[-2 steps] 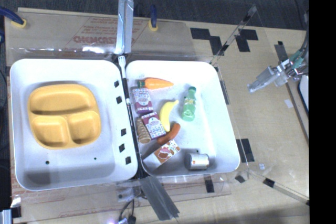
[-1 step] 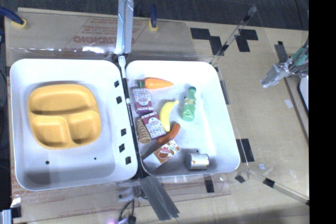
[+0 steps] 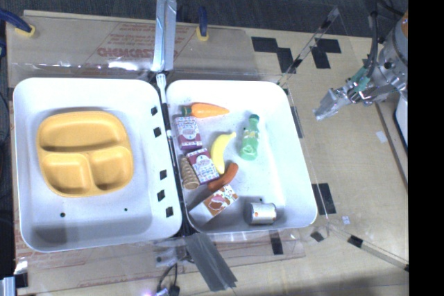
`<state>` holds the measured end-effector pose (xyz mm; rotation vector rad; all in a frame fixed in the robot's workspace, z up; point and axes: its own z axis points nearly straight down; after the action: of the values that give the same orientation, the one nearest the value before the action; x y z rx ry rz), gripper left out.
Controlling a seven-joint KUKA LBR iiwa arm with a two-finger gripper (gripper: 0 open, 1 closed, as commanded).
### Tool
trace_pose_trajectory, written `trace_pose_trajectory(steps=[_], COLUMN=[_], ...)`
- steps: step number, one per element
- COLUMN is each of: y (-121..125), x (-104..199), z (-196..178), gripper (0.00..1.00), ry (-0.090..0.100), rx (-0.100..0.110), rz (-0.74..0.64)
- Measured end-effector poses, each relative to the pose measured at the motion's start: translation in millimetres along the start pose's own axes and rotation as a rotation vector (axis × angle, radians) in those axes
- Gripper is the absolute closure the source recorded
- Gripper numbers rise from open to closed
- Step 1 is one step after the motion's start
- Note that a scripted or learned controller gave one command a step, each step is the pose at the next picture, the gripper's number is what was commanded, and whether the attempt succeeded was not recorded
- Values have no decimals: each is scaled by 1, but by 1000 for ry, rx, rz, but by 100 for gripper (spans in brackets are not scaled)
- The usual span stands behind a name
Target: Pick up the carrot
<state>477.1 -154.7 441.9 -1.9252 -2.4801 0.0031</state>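
Near the top edge of the right-hand bin (image 3: 295, 149), just right of the divider between the two bins, the carrot (image 3: 208, 109) lies on its side with its pointed end aimed toward the right of the frame. Below it sit two small maroon cartons (image 3: 188, 132), a banana (image 3: 220, 151), a reddish sausage (image 3: 223, 177) and a brown-and-white packet (image 3: 220, 201), all crowded along the bin's left half. A green bottle (image 3: 250, 138) lies a little right of the banana, and a silver can (image 3: 263, 213) rests near the bin's lower right corner. Filling much of the left-hand bin (image 3: 28, 170) is a yellow divided tray (image 3: 84, 151). At the right of the frame, well apart from both bins and over the bare bench, the gripper (image 3: 325, 109) hangs at a slant, pointing down and to the left; I cannot tell how far apart its fingers stand, and nothing shows between them.
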Motion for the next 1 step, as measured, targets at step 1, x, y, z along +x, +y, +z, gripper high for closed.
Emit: trace_pose_trajectory(steps=[1], y=[25], x=[-16], z=[-1], gripper=[100], ry=[-3], rx=[-3], rz=[-87])
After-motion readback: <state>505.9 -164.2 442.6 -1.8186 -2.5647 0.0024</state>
